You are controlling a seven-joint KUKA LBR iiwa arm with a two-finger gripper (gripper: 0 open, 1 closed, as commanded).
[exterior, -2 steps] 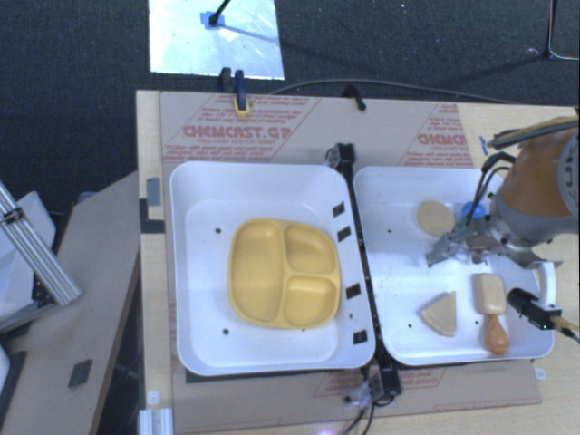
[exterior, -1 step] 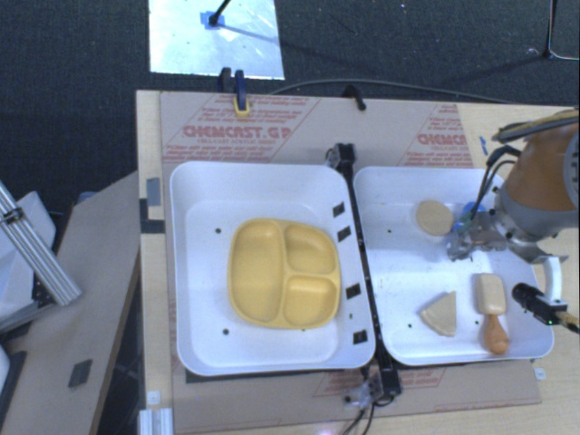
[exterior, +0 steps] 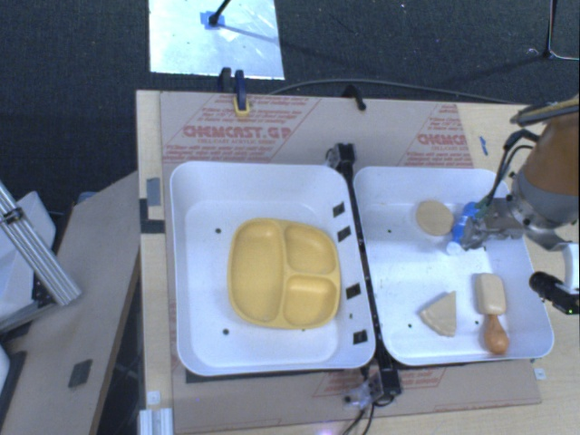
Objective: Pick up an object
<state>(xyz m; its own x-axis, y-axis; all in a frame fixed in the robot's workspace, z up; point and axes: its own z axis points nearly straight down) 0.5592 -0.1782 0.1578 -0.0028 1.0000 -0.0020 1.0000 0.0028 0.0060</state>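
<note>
The right bin point(exterior: 399, 270) holds a round tan disc point(exterior: 434, 217) near its back. A tan wedge point(exterior: 440, 314) lies toward the front. A cream and orange-brown stick-shaped piece point(exterior: 491, 310) lies at the front right. My gripper point(exterior: 466, 231) is low over the right bin, just right of the round disc and close beside it. A small blue part point(exterior: 468, 216) shows at the gripper's tip; I cannot tell whether it belongs to the gripper or is a separate object. The grey arm point(exterior: 548, 198) comes in over the bin's right wall.
The left bin point(exterior: 195, 243) holds a yellow divided plate point(exterior: 285, 272) in its middle. A black divider with clips point(exterior: 353, 243) runs between the bins. A black cable loops above the wrist at the right bin's back right corner.
</note>
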